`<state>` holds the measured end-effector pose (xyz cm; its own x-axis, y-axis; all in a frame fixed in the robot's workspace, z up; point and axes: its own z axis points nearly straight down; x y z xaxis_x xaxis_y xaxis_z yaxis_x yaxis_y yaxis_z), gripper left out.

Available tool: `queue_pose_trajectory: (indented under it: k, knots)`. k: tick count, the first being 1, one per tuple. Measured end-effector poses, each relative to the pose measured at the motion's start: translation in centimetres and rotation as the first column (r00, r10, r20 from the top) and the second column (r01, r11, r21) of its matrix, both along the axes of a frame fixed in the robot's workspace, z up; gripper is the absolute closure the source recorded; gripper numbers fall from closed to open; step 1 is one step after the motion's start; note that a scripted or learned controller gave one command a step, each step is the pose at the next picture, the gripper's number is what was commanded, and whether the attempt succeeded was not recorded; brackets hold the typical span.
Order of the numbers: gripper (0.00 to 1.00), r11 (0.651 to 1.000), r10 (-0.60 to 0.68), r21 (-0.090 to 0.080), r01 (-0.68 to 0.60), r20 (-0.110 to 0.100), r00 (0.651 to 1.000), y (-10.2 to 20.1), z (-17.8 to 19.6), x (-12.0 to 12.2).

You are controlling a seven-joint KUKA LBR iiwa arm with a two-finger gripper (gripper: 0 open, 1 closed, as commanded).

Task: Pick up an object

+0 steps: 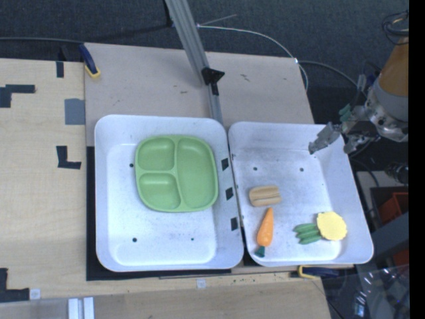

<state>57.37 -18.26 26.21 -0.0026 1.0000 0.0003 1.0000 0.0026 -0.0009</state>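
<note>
Bench point(159, 85): pale tan, matte, lightly scuffed; reaches well away from gripper on the side opposite the arm.
Left bin point(106, 198): shallow white plastic, rounded corners, speckled floor; the farther of the two from gripper.
Right bin point(292, 145): same make, touching left bin along a shared edge; gripper hangs over its rim at the corner nearest the arm.
Green plate point(176, 173): smooth plastic, rounded square, three compartments; flat in left bin, well apart from gripper.
Gripper point(330, 138): grey metal, below the orange band; one dark finger shows, angled toward the right bin's interior. Opening: cannot tell. Nothing seen between fingers.
Carrot toy point(265, 227): orange, tapered, green stub at end farthest from gripper; long axis roughly in line with gripper, thick end toward it. Well apart, inside right bin.
Bread roll toy point(264, 195): tan, oblong, ridged; long axis across the bin, between gripper and carrot toy, touching neither.
Yellow toy point(331, 226): round, lumpy rim.
Green pod toy point(307, 232): dark, segmented, touching yellow toy.
Legible writing: none readable.
</note>
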Motion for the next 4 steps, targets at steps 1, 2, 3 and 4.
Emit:
queue_pose_trajectory:
  k: [1,2,3,4]
  knots:
    - [0.00,1.000,0.000,0.000,0.000,0.000,1.000,0.0,0.0,0.0]
    - [0.00,1.000,-0.002,0.000,0.002,-0.007,1.000,-0.2,-6.4,-0.5]
    - [0.00,1.000,-0.001,0.001,0.001,-0.006,1.000,0.9,-11.5,-0.9]
    - [0.00,1.000,-0.001,0.000,0.001,-0.006,1.000,1.0,-17.0,-1.1]
